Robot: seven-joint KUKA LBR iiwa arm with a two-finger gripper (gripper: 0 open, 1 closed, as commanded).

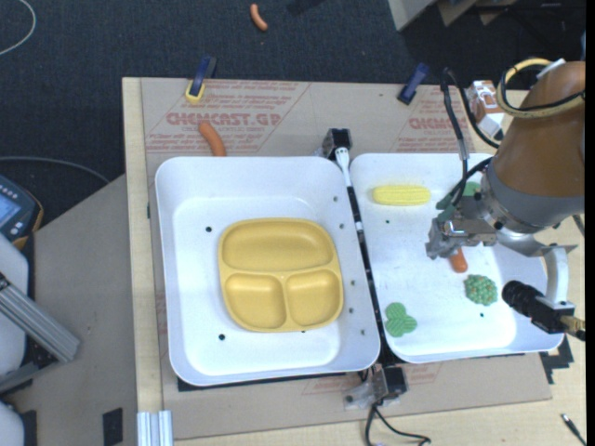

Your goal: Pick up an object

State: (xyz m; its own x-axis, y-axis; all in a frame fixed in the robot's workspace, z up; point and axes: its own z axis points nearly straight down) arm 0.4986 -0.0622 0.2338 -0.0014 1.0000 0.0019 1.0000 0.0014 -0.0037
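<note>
You see the gripper low in the right bin, directly over a small orange piece that pokes out just below it toward the bin's near side, though whether anything is actually grasped cannot be told from here.

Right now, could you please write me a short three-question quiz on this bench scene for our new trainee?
1. True or false: the yellow compartment tray lies in the right white bin.
2. Which toy lies nearest the gripper? A) yellow corn cob B) small orange carrot piece C) green leafy toy
3. Fill in: the green broccoli floret lies in the ____ bin.

Key: 1 false, it lies in the left white bin; 2 B; 3 right.
</note>
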